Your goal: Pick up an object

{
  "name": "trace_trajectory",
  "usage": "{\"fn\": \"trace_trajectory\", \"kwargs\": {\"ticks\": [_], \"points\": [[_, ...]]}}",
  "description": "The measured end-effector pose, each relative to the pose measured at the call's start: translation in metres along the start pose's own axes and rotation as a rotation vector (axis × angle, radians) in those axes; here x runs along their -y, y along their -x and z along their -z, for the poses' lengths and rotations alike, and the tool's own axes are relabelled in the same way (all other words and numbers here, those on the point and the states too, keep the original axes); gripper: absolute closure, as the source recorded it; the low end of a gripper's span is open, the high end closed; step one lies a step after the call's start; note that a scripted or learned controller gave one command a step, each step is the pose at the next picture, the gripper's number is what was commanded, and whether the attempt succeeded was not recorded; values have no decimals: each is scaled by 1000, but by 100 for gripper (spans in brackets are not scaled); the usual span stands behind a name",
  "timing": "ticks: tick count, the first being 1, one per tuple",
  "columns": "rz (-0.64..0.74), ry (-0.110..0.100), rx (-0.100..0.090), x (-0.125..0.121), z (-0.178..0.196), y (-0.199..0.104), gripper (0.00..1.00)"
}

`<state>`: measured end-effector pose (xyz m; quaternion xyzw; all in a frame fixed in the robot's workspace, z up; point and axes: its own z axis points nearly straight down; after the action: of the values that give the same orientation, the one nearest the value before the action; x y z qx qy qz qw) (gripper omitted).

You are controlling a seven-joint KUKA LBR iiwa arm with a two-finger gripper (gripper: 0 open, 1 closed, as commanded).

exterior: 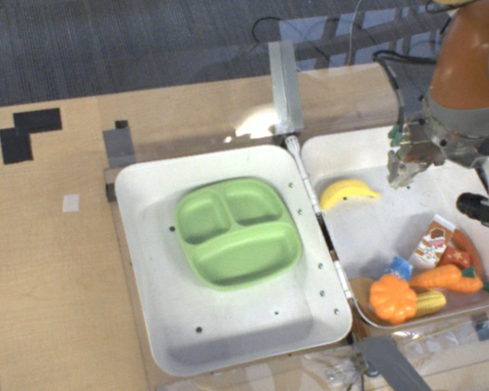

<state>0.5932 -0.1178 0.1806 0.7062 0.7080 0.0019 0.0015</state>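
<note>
In the right bin (368,233), a yellow banana (347,192) lies near the far left corner. Several toy foods crowd the bin's near right corner: an orange pumpkin (392,298), a corn cob (429,301), a carrot (448,278), a small blue piece (400,267), a white and red packet (432,247) and a red sausage (466,248). My gripper (401,171) hangs over the far side of this bin, just right of the banana and apart from it. Nothing shows in its grasp.
The left bin (169,325) holds a green divided plate (237,231). A metal divider (320,223) runs between the two bins. The arm's orange band (473,56) sits at the right edge, with a black fitting (481,209) over the right bin's rim.
</note>
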Motion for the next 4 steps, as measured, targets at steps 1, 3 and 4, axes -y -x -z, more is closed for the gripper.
{"fn": "trace_trajectory", "kwargs": {"ticks": [1,3,4], "points": [[0,0,0,0,0,0,0],[34,-29,3,-71,-93,-24,0],[40,-37,0,-70,-85,-27,100]]}}
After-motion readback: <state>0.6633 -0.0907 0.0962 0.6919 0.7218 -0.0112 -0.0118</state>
